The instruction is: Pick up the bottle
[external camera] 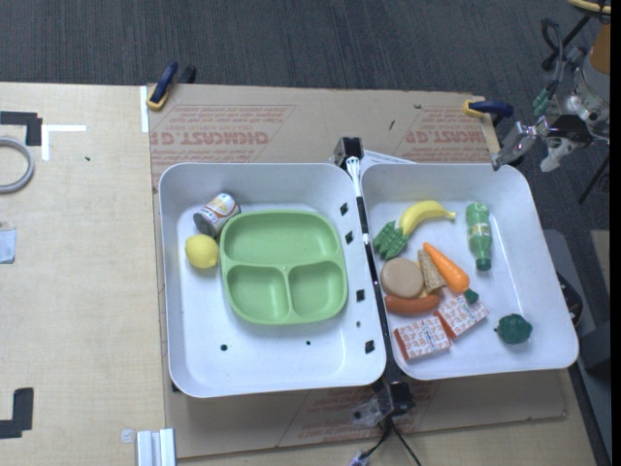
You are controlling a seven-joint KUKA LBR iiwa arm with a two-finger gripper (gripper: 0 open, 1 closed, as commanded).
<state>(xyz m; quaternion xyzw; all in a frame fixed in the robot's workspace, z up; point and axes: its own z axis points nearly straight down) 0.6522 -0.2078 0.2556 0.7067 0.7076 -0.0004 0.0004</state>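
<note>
Surface: a pale wooden surface (78,289) is covered in the middle by a sheet of printed cardboard (291,124), with dark floor seen along the top of the frame.
Bins: two shallow white bins are set side by side on the cardboard, the left bin (184,357) and the right bin (543,348) touching along the centre.
Left bin: a green divided tray (283,265) is seen in the middle, with a lemon (202,250) and a small tin (215,212) just beside its left edge.
Bottle: the green bottle (478,235) is lying in the upper right part of the right bin, near the back wall, with its cap pointing toward the bottom of the frame.
Neighbours: a banana (427,214) lies to the bottle's left, a carrot (446,268) lower left, both near but apart from it.
Gripper: the gripper (529,144) is seen at the upper right of the frame, above the right bin's far corner and well apart from the bottle.
Jaws: whether they are wide or narrow cannot be told at this size.
Risk: a rounded bottle lying flat could be rolled aside if the jaws are closed off-centre.
Risk: the bin's back wall could be struck on descent, since the bottle is close to it.
</note>
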